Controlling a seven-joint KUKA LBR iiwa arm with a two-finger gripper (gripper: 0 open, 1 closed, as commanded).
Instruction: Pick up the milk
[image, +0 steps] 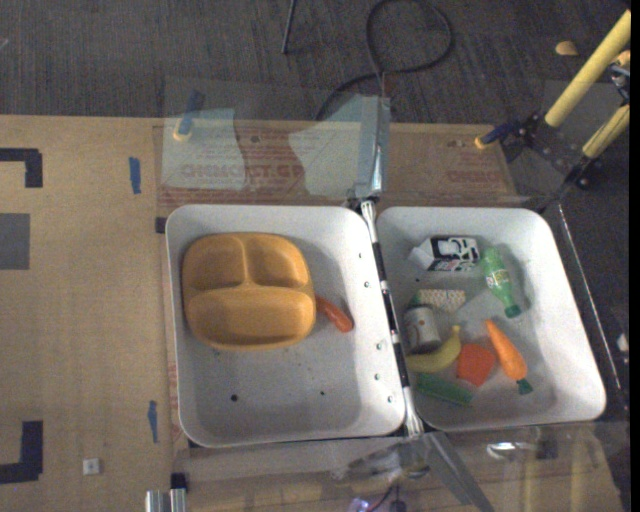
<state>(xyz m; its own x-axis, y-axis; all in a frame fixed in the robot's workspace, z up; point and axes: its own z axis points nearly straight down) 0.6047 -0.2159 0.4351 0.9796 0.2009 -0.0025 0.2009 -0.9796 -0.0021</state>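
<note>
White plastic bins sit side by side on the desk (80, 330), seen from above at a slant. In the right bin (560, 300), the milk (452, 252) lies near the far left corner: a small carton printed in black and white, tipped on its side. Just beside it to the right is a green bottle (502, 282); nearer the camera lie a pale cracker-like block (441, 298), a tin can (421, 327), a banana (440, 355), a red piece (476, 364) and a carrot (508, 355). The left bin (300, 400) holds an orange divided plate (247, 290) with a small orange item (336, 315) touching its edge. With the carton lying untouched, the pick appears not yet begun. The next move calls for reaching in above the carton and descending clear of the bottle. As for the gripper, I cannot tell its state.
</note>
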